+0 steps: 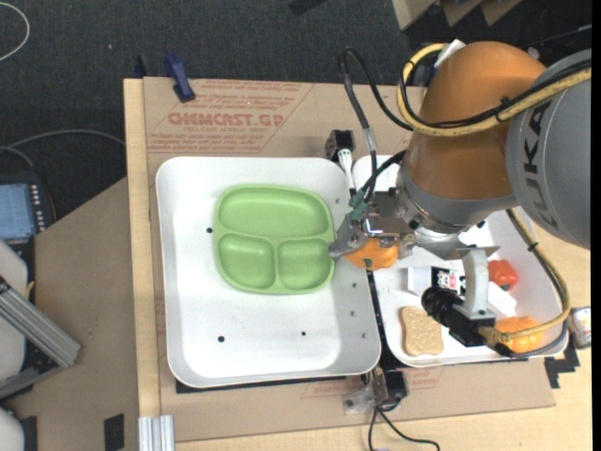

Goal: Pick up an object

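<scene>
My gripper (355,238) hangs over the divide between the two bins, by the right rim of a green divided plate (272,238) lying in the left bin (254,346). A small orange object (377,254) sits directly under the gripper, touching it on its right side; whether it is gripped is hidden by the wrist. In the right bin (549,289) a tan toast-like slice (422,333) lies near the front, a small red piece (503,273) lies further right, and an orange piece (521,332) rests at the front right.
The big orange-and-grey arm (470,130) covers most of the right bin's far half. Cardboard (225,111) lies under both bins, with a blue clip (178,76) at its far left corner. White bin floor shows around the green plate.
</scene>
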